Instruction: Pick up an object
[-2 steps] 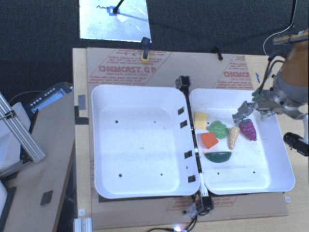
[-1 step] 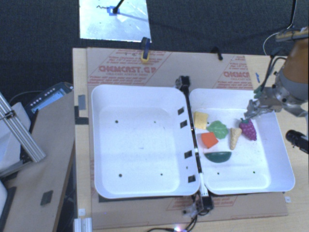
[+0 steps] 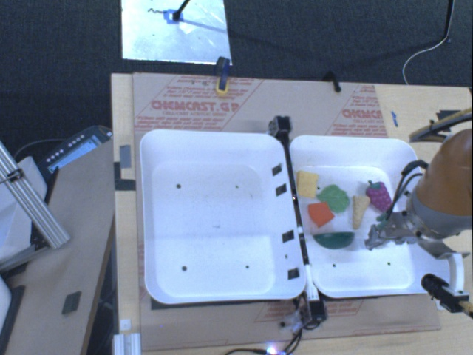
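Several small objects lie in the right bin (image 3: 369,276): a yellow block (image 3: 307,183), a green leafy piece (image 3: 335,197), an orange-red piece (image 3: 321,214), a dark green curved piece (image 3: 334,238), a pale cone (image 3: 359,210) and a purple grape bunch (image 3: 378,194). My gripper (image 3: 378,237) hangs low over the bin's right half, just right of the dark green piece and below the cone. Nothing shows between its fingers.
The left bin (image 3: 214,220) lies beside the right one, with black clips (image 3: 284,191) along the shared rim. The arm's orange band (image 3: 451,172) overhangs the right bin's right edge. A yellow-handled tool (image 3: 222,76) rests on the cardboard behind the bins.
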Controlling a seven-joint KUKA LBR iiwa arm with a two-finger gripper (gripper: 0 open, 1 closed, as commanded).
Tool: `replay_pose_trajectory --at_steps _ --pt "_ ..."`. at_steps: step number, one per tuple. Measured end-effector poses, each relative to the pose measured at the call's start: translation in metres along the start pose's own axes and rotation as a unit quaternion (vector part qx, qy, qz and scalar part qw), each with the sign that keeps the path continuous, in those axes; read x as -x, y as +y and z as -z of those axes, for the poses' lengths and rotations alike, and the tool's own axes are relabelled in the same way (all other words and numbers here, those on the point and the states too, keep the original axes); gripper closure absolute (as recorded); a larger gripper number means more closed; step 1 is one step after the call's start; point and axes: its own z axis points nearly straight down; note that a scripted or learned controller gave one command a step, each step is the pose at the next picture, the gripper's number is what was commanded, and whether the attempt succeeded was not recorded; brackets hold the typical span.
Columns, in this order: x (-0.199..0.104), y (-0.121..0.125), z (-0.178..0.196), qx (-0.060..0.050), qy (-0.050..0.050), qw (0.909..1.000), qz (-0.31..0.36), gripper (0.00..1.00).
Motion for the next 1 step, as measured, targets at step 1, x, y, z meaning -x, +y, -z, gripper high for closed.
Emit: replay_pose_trajectory --at_steps 1 --pt "-0.0048 0.0156 -0.0369 0.007 -0.001 1.0000 0.003 1.00"
